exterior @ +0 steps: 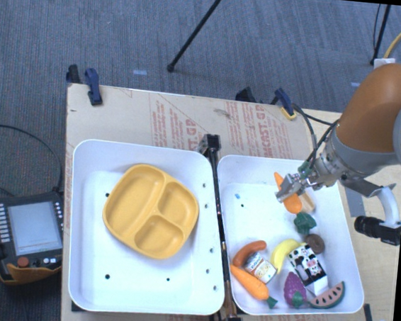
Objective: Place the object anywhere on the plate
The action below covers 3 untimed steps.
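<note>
The gripper (291, 189) hung over a small carrot (292, 201); its grip state was unclear. The carrot looked light and slippery, best pinched mid-body.

plate (151, 210): looking like matt yellow plastic, smooth
bins (82, 265): showing smooth white plastic
bench top (148, 119): looking like printed cardboard, matt
floor (94, 24): showing rough grey carpet
</note>
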### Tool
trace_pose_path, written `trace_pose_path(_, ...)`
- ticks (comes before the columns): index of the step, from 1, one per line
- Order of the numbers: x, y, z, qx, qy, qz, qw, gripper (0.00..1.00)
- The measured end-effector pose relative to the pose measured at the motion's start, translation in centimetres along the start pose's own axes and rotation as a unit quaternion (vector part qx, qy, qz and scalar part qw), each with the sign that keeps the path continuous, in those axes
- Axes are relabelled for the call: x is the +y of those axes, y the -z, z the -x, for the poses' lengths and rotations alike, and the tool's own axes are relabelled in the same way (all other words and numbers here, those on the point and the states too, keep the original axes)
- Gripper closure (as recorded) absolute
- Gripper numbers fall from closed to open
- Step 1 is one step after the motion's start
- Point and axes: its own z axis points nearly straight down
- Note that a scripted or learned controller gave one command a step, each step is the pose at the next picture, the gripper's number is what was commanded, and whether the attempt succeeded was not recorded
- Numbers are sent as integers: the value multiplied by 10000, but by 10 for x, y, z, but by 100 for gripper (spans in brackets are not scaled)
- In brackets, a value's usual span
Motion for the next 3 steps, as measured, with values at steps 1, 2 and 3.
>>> trace_pose_path(1,2,-8,-60,16,-54,-20,10000,100)
trace_pose_path(2,87,-4,-176,13,408,-5,9992,100)
trace_pose_path(3,86,-4,-172,-6,377,-13,9993,0)
